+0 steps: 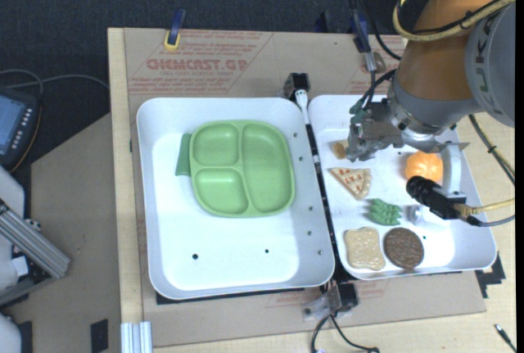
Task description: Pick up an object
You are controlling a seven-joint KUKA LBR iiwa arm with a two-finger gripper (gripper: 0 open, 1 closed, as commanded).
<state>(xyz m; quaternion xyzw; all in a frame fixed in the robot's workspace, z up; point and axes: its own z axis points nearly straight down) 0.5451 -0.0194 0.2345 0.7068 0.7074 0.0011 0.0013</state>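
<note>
We look down from one fixed camera mounted above the desk (246, 56), tilted at a slant so the far edge sits toward the top of the frame and the near edge toward the bottom. We stand far enough back to take in both white bins whole, the left bin (155, 204) and the right bin (471, 241), plus dark floor beyond. The arm (446, 24) enters from our right, looming large and close to the lens.

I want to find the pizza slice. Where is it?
The pizza slice lies in the right bin, near its left wall, just below the gripper and above the green broccoli.
</note>
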